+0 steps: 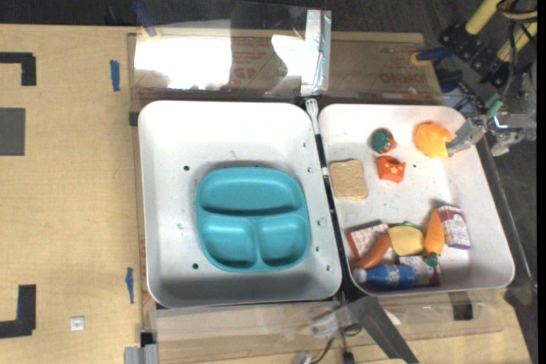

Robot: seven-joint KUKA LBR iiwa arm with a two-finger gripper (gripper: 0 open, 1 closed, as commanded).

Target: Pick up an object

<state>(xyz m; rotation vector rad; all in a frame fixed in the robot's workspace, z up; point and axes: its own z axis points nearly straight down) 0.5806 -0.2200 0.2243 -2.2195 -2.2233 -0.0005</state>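
You have several candidates in the right bin (503, 256). At its far end an orange fruit (432, 139) lies just beside the gripper (467, 136), with a red-and-green strawberry-like piece (382, 140) and a small red piece (390, 169) a little to its left. A slice of bread (348, 180) lies near the wall between the bins. At the near end a heap crowds together: a carrot (434, 234), a yellow block (405, 239), a sausage-like piece (375, 250), a blue bottle (394, 274) and a printed packet (455, 227).

The gripper reaches in over the right rim, its tip at the fruit's right side; you cannot tell from here how wide the jaws stand, and nothing shows between them. The wrist parts sit low outside the bin's far right corner.

The left bin (166, 141) holds a teal divided tray (252, 217).
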